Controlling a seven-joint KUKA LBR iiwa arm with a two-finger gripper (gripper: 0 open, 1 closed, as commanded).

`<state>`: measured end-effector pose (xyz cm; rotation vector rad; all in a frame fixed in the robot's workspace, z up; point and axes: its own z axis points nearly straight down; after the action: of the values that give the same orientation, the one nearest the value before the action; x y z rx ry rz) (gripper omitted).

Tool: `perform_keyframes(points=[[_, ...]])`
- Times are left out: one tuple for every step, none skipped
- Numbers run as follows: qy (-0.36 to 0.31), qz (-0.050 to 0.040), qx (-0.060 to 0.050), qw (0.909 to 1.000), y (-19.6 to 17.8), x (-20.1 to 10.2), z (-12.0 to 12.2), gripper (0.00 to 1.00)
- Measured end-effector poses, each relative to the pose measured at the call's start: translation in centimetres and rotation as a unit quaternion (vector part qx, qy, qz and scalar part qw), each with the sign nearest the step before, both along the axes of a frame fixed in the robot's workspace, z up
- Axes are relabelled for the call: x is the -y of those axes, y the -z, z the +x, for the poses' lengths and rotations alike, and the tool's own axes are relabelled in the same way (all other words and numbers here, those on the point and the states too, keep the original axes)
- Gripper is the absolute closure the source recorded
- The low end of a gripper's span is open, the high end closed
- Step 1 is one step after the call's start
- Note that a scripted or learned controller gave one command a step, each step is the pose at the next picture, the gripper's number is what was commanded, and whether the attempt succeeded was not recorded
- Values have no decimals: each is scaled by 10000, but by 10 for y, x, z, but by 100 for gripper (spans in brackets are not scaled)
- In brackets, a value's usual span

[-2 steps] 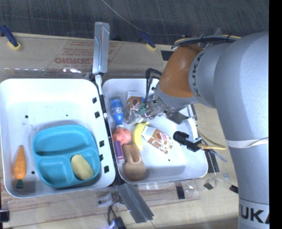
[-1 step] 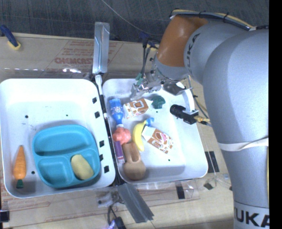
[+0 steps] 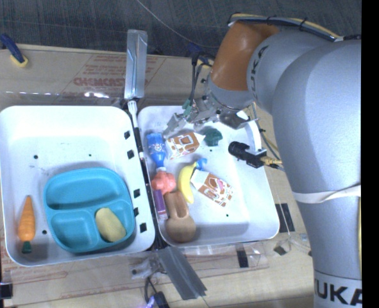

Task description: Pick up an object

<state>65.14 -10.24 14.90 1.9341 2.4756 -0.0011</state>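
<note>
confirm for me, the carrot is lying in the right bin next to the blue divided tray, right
Not quite. The camera view shows the carrot lying in the left bin, not the right one. The rest holds: it lies next to the blue divided tray, along the tray's left side.

Place: a robot lab or test cell is showing here.
Bench: two white bins [image 3: 9, 172] are sitting side by side on cardboard-covered wood, centre frame.
Arm: a grey industrial arm [image 3: 317, 120] is filling the right.
Contents: toy food and a blue tray [image 3: 80, 201] are lying in the bins.
Cables: loose wires are running along the top.
</note>
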Motion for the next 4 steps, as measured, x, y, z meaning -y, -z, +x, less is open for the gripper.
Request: perform_keyframes(points=[[-713,-41,173,9973,39,11,-14,0],[-637,-40,155,9978,40,11,-11,0],[-234,-37,195,9995,39,10,-25,0],[-508,-45,204,9985,40,27,-68,0]])
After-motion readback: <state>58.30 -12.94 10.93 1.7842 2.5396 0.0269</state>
